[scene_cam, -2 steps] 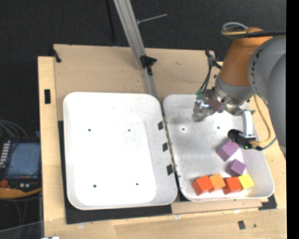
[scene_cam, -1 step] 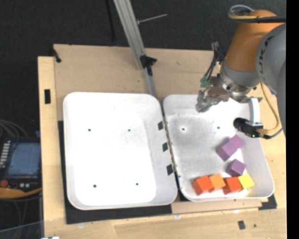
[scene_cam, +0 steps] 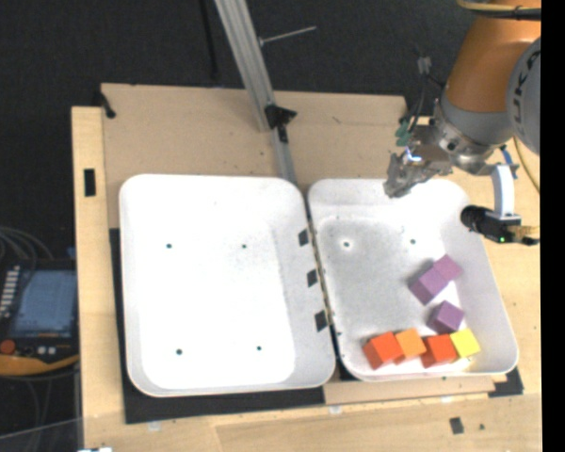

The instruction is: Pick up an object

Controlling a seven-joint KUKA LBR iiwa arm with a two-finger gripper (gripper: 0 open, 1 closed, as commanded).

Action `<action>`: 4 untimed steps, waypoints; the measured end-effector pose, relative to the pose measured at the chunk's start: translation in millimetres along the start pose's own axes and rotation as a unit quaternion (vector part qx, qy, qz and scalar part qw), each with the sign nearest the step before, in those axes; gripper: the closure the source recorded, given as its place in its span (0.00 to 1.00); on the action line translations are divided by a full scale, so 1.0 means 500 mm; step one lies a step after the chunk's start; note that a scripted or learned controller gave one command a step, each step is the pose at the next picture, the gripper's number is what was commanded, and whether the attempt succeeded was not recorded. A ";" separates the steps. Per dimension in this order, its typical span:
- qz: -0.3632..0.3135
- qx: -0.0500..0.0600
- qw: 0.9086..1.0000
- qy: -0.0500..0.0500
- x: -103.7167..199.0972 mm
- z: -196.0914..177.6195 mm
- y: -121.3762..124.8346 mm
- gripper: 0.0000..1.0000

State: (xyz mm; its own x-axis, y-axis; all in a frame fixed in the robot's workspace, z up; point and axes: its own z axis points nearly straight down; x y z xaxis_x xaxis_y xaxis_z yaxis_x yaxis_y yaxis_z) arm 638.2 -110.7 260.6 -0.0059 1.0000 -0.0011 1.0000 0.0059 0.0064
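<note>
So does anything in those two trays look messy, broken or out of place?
Nothing looks broken or spilled. The blocks are all in the right bin, bunched at its near right corner: two purple blocks and a row of orange, red and yellow ones against the near wall. The gripper hangs over that bin's far edge, apart from them.

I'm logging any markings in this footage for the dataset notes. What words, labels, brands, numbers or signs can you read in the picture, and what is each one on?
No readable text in this view.
The blocks in the right bin bear no visible printing.
The left bin shows dark dots only, no characters.
The device with a screen at the left edge: anything on it is too blurred to read.
The arm shows no legible brand or label.
</note>
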 end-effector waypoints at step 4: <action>-0.001 0.004 1.000 0.001 0.320 -0.036 -0.016 1.00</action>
